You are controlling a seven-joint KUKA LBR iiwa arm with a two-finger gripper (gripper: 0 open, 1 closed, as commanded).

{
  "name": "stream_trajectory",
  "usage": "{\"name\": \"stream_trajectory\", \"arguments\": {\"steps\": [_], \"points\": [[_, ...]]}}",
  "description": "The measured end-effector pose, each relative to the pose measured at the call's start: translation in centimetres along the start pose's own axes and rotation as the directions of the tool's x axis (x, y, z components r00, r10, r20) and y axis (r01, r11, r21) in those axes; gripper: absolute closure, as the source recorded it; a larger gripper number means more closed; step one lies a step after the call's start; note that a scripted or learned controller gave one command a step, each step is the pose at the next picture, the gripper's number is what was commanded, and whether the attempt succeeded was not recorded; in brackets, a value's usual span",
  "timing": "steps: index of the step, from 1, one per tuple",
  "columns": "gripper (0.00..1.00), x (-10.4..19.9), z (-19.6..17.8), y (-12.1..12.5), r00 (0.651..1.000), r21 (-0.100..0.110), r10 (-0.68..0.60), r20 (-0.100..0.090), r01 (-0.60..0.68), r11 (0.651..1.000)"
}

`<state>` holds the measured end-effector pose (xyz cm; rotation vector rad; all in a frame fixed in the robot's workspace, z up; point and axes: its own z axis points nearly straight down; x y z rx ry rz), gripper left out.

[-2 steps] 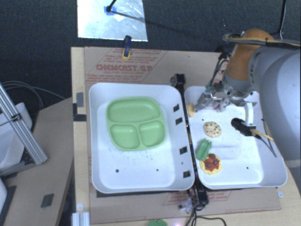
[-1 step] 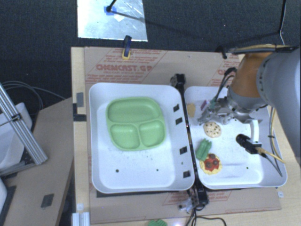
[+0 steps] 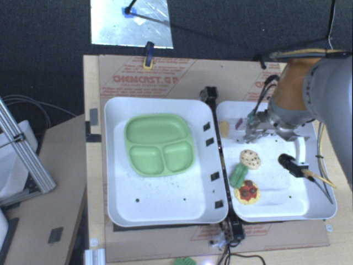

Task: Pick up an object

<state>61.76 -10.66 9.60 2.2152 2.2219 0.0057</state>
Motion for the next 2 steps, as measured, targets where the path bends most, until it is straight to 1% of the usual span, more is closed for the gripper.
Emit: {"name": "stream_trajectory", "arguments": {"steps": [1, 2], "points": [[1.00, 0.01, -1.07, 0.10, 1.000, -0.003, -0.001, 0.000, 0.001, 1.000], [0.00, 0.01, -1.03, 0.08, 1.000, -0.002, -0.001, 0.000, 0.001, 1.000]]}}
